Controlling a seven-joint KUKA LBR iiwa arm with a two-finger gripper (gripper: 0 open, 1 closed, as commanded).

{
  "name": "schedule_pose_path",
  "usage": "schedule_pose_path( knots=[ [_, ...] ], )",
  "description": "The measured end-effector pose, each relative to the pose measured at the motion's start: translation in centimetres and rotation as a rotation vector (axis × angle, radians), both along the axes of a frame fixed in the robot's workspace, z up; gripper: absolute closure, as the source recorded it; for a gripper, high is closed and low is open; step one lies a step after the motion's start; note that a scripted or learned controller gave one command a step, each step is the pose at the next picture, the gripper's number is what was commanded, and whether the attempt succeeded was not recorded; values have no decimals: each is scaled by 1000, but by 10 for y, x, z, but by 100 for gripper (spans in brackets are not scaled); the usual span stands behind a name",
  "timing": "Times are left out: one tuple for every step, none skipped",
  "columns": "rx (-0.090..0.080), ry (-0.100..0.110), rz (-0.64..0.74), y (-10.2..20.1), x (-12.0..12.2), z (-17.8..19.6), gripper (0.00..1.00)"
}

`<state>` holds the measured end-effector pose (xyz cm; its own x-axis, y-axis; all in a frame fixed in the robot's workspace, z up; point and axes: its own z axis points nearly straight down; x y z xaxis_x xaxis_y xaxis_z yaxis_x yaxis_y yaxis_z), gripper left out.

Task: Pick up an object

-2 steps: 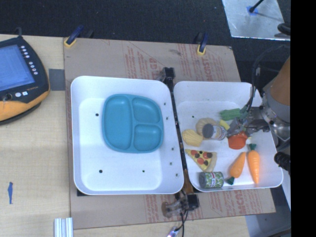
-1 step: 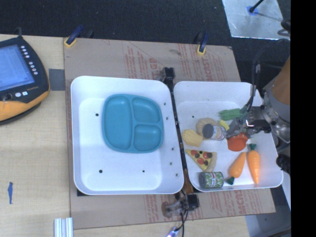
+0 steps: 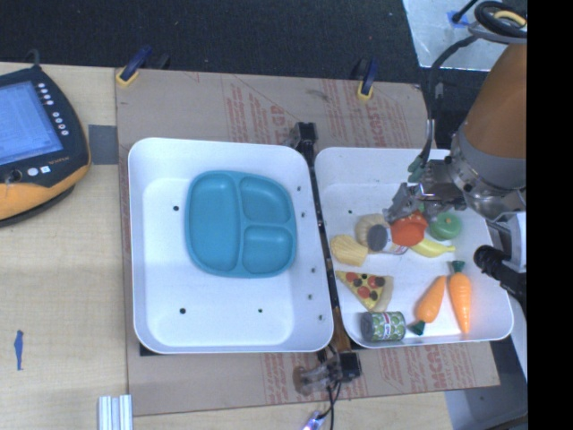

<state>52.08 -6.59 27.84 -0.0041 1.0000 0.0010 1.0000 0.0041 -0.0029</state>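
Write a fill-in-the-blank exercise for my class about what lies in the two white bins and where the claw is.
1. The blue divided plate lies in the ______ bin of the camera view.
2. The number of orange carrots lying side by side in the right bin is ______.
3. The claw is over the ______ bin.
4. The pizza slice lies just above a small ______ with a green label.

Missing words: left; two; right; can
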Motion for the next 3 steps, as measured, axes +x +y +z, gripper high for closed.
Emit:
schedule_pose_path(
  knots=[
    [0,1,-1,-5,-11,7,100],
    [1,1,1,16,-44,18,100],
    [0,2,1,25,-44,17,100]
  ],
)
